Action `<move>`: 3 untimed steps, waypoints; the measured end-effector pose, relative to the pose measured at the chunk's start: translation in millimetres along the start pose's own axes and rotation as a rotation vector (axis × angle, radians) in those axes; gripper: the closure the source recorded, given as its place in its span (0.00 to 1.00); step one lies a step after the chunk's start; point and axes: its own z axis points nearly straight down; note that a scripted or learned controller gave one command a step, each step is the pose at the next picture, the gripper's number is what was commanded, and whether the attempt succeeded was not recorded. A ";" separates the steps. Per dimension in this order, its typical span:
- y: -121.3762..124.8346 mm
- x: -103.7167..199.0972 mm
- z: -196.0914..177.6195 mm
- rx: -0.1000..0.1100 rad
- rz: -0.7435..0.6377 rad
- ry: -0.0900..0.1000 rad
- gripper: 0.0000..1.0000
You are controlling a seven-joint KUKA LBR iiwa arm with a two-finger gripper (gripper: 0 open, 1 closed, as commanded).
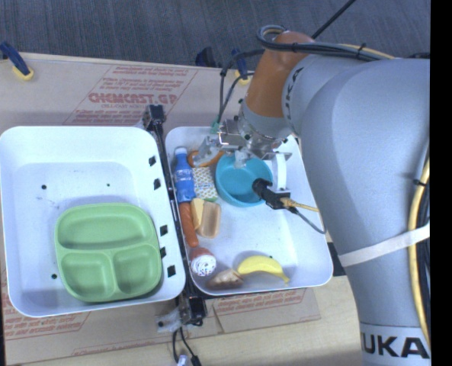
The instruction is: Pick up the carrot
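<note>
The carrot [188, 223] is a long orange piece lying along the left wall of the right bin [306, 239], just below a blue bottle [183, 176]. My gripper [228, 145] hangs over the far end of the same bin, above the rim of a blue bowl [241, 181]. It is up and to the right of the carrot and well apart from it. A small orange item [200, 158] lies just left of the gripper, partly hidden by it.
A tan block [208, 218] sits beside the carrot. A round can [203, 264], a brown piece [227, 279] and a banana [263, 266] lie at the near end. The left bin [20, 174] holds a green divided plate [108, 252].
</note>
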 end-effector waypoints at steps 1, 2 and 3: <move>-0.3 -1.3 -11.0 0.007 -0.007 -0.002 1.00; 0.5 -0.6 -11.6 0.005 -0.008 -0.001 0.00; 4.4 16.7 4.5 -0.016 0.217 0.000 0.00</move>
